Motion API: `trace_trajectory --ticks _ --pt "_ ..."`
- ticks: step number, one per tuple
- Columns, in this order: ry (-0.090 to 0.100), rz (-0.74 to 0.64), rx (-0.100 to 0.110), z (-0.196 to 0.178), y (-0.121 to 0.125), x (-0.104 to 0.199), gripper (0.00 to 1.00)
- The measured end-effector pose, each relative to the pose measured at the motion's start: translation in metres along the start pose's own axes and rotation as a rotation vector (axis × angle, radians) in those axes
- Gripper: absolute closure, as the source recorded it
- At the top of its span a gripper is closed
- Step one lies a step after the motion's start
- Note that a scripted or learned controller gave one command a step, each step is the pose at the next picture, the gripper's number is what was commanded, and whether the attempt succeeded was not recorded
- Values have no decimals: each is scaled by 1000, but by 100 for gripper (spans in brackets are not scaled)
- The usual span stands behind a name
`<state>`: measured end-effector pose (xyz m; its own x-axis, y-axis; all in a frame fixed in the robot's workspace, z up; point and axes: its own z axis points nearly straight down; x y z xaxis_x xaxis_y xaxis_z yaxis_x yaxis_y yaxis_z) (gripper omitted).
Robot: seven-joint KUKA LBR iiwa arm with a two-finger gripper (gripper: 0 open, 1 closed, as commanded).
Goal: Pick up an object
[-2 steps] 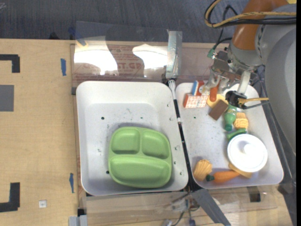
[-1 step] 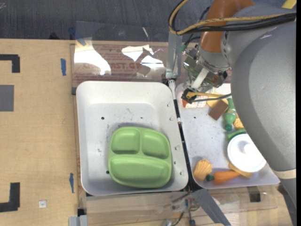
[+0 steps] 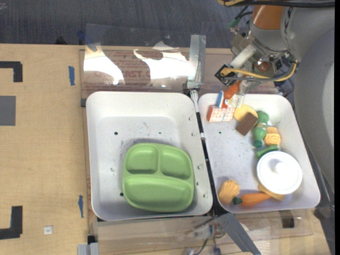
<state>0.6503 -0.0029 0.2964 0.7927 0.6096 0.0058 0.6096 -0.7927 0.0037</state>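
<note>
**Above the right bin: gripper near the toys, nothing clearly lifted**

At the upper right of the frame, the gripper [image 3: 234, 92] hangs over the top edge of the right bin [image 3: 305, 142], just above a red-and-white box [image 3: 219, 113]. An orange piece sits at its tip; I cannot tell whether it is gripped, nor how the gripper is set. By my reading the pick is not yet done.

Counted: two white bins on the counter [image 3: 37, 142]. The left bin [image 3: 106, 116] holds one green divided tray [image 3: 158, 177]. The right bin holds one white round lid [image 3: 279, 171], one carrot [image 3: 255, 198], one yellow wedge [image 3: 244, 112], one brown block [image 3: 246, 124], one green piece [image 3: 260, 134], and two yellow corn-like pieces [image 3: 229, 190].
</note>
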Motion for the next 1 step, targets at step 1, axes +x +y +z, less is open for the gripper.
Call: trace_trajectory --ticks 1 --pt "-10 -284 9 67 37 -72 100"
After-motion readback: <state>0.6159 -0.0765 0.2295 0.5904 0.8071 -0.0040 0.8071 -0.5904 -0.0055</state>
